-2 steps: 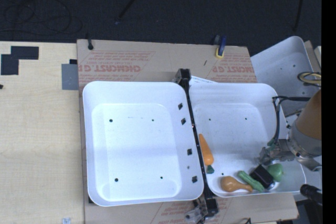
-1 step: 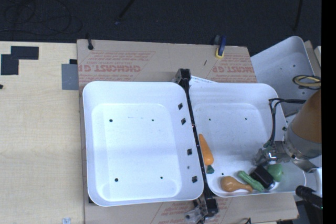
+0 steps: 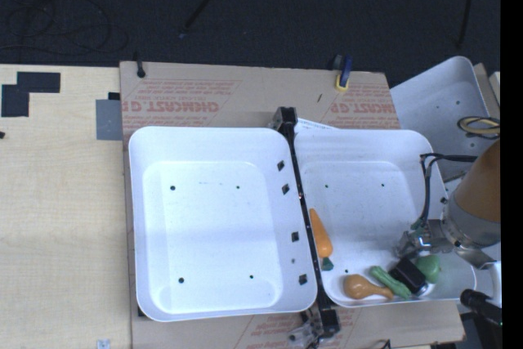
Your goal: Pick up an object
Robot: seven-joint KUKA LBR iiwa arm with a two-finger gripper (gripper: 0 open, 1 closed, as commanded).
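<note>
Claw (image 3: 413,246) low at lower right, open or closed impossible to tell; centre over green thing (image 3: 389,280), descend straight.

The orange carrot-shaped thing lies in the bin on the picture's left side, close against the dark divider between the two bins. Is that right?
Not quite. The orange carrot-shaped thing lies in the bin on the picture's right side, not in the left-hand bin. It does lie close against the dark divider, as the camera view shows.
</note>
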